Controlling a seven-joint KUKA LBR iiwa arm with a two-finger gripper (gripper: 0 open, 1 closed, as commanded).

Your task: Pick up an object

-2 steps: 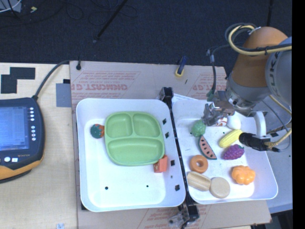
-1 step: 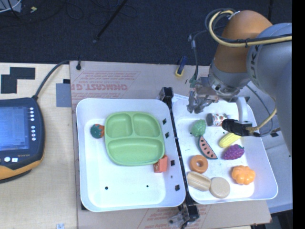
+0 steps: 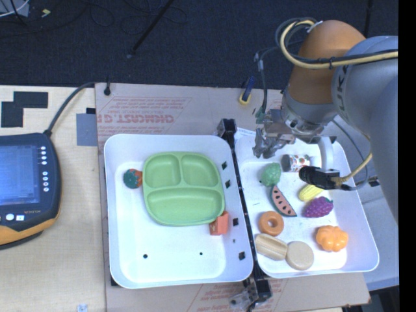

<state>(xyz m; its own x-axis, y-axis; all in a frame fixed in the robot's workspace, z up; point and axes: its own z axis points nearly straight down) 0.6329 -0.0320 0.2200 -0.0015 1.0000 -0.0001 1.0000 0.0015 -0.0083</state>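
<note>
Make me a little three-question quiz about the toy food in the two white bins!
1. True or false: the green divided plate lies in the left bin.
2. Which toy sits just beside the purple grapes? A) the yellow corn B) the orange block C) the small ball
3. Fill in: the gripper hangs over the ___ bin.

Key: 1 true; 2 A; 3 right.
</note>
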